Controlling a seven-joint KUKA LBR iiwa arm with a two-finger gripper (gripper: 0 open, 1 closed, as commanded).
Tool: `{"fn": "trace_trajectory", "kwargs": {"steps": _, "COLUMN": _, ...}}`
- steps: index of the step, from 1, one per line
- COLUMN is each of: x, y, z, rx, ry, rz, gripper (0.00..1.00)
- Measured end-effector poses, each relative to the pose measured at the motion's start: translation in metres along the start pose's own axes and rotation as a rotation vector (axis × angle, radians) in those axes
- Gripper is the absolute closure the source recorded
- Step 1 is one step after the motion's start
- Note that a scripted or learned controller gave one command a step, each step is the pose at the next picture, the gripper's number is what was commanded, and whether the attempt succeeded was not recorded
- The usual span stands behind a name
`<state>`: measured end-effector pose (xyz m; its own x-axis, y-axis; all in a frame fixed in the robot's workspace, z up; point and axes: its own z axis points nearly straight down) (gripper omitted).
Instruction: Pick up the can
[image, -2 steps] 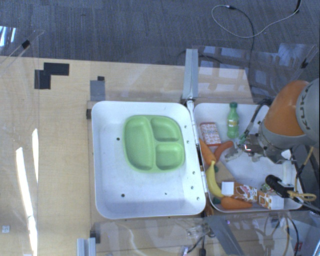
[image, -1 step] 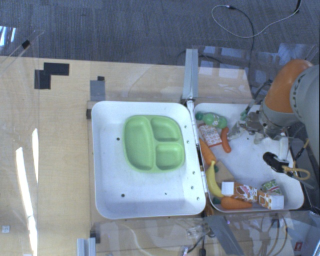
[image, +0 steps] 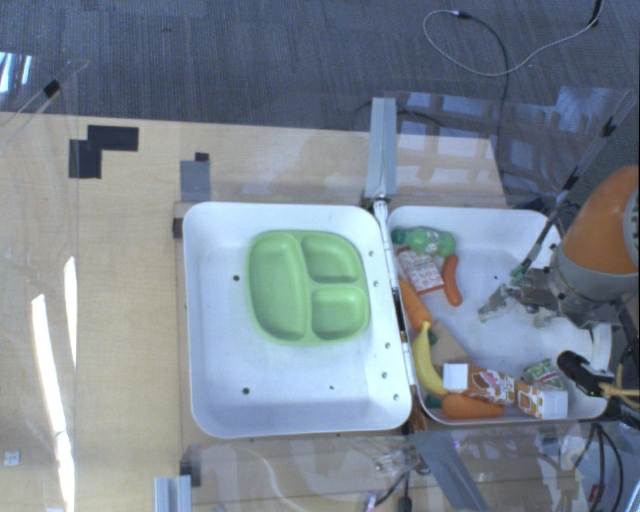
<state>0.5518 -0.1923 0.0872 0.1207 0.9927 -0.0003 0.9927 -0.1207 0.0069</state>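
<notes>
Can (image: 424, 241) (green) lies well apart from the jaws

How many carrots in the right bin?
2. One carrot lies along the right bin's left wall, above the banana. The other carrot lies at the near edge, below the small cartons. More may be hidden under the arm.

Green tray (image: 305, 286) in left bin (image: 215, 400); food items right bin (image: 490, 250).

No lettering can be read: the print on the small red-and-white cartons (image: 492, 384) in the right-hand bin is too blurred.
</notes>
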Motion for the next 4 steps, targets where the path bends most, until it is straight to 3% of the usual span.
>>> {"fn": "trace_trajectory", "kwargs": {"steps": 1, "x": -0.015, "y": -0.058, "z": -0.002, "rx": -0.004, "ry": 0.004, "rz": 0.025, "gripper": 0.0}}
{"fn": "trace_trajectory", "kwargs": {"steps": 2, "x": -0.009, "y": -0.009, "z": 0.0, "rx": -0.003, "ry": 0.0, "rz": -0.085, "gripper": 0.0}}
{"fn": "trace_trajectory", "kwargs": {"steps": 3, "x": 0.015, "y": 0.117, "z": 0.003, "rx": 0.008, "ry": 0.002, "rz": -0.291, "gripper": 0.0}}
{"fn": "trace_trajectory", "kwargs": {"steps": 4, "x": -0.003, "y": 0.059, "z": 0.001, "rx": 0.001, "ry": 0.001, "rz": -0.294, "gripper": 0.0}}
